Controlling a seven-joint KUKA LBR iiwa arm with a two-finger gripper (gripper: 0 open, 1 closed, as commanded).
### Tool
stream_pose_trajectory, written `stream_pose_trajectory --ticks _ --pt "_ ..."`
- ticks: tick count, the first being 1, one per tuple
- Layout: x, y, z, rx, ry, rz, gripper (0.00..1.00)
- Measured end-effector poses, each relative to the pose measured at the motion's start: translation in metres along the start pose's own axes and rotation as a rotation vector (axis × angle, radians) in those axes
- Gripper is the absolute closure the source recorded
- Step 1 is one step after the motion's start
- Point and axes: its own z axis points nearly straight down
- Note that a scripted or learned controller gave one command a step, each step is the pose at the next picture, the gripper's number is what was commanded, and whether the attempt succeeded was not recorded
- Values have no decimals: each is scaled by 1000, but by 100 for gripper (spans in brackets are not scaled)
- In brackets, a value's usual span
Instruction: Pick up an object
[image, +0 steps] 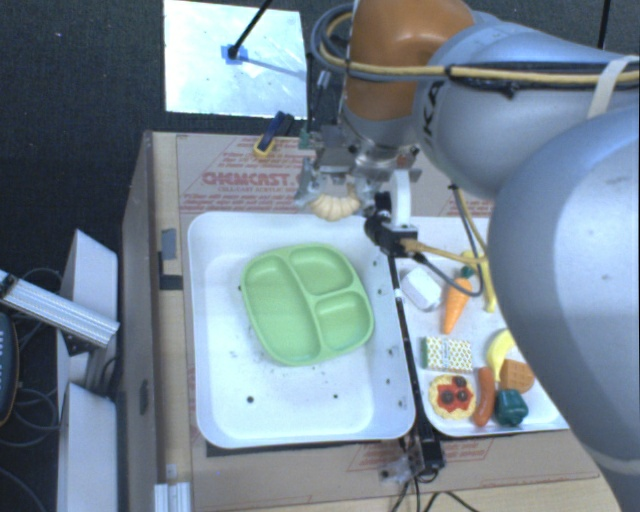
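hand (335, 190) | we see it at the far rim of the left bin (215, 330), a pale croissant (334, 207) just under its tips; we cannot tell whether it is gripped or how wide the hand is | green tray (305, 303) in left bin | carrot (455, 303), pizza (453, 395), banana (500, 348) in right bin

Two white bins (225, 400) sit side by side, and the left one holds one green divided plate (305, 303). The right one holds two carrots (455, 303), one small pizza (453, 396), one banana (500, 348) and one checkered block (448, 352). One croissant (334, 207) sits at the left bin's far rim.
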Motion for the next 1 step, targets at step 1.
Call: stream_pose_trajectory --ticks 1 --pt "0 0 0 0 0 -1 0"
